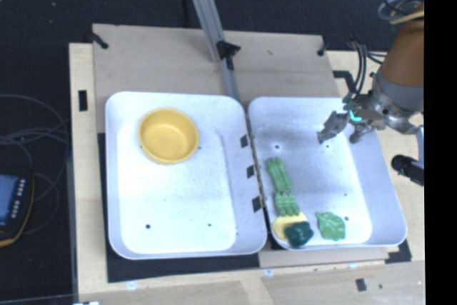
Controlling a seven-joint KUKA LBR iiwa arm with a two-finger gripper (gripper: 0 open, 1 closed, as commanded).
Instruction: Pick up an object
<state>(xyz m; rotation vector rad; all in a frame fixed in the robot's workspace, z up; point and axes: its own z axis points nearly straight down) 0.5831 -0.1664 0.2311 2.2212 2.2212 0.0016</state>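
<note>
We see the arm (403, 64) reaching in from the right, its orange band above the grey wrist, and the gripper (344, 128) hanging over the upper part of the right bin (371, 182). Its two fingers are spread apart, one toward the bin's middle and one nearer the right wall, and we see nothing between them.

The things to pick lie well apart from the gripper, along the lower left of the right bin. A long green ridged piece (277, 174) lies beside the bin's left wall, and just below it sits a shorter green ridged piece (287, 204). In the bottom corner we find a yellow piece (282, 226) with a dark green lump (300, 233) touching it; we cannot tell whether the lump rests on it or beside it. A light green leaf-shaped piece (330, 225) lies near them to the right.

In the left bin (178, 211) a yellow bowl (168, 136) stands upright in the upper left part.
</note>
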